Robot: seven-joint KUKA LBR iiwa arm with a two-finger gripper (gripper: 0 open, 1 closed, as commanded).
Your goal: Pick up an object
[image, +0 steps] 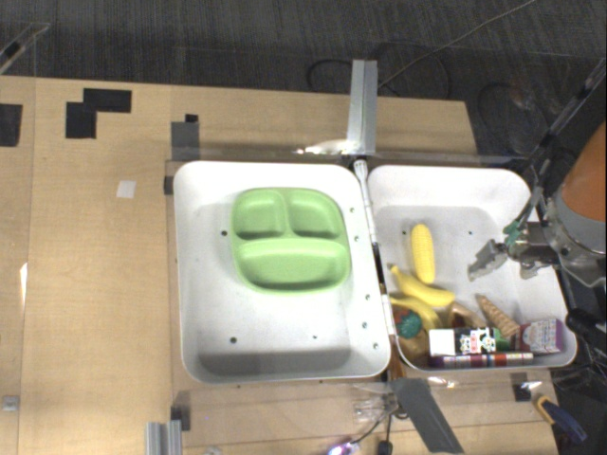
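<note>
Fingers of the gripper stood spread apart above the right bin, with nothing between them; they hovered over bare white floor, just right of the corn cob.

Nearest the camera, along that bin's front wall, lay a clutter of small things. A flat white box with dark print sat there, with a red and dark marker lying along its front edge. A purple packet lay at the right corner and a brown ice-cream cone tilted beside it. A small teal ball rested at the left end. Just behind came a yellow banana, curved and lying flat. Further back, the corn cob lay upright in the view, yellow and stubby, apart from the walls.

Left of this, the left bin held a green divided plate, lying flat towards the bin's far half.
</note>
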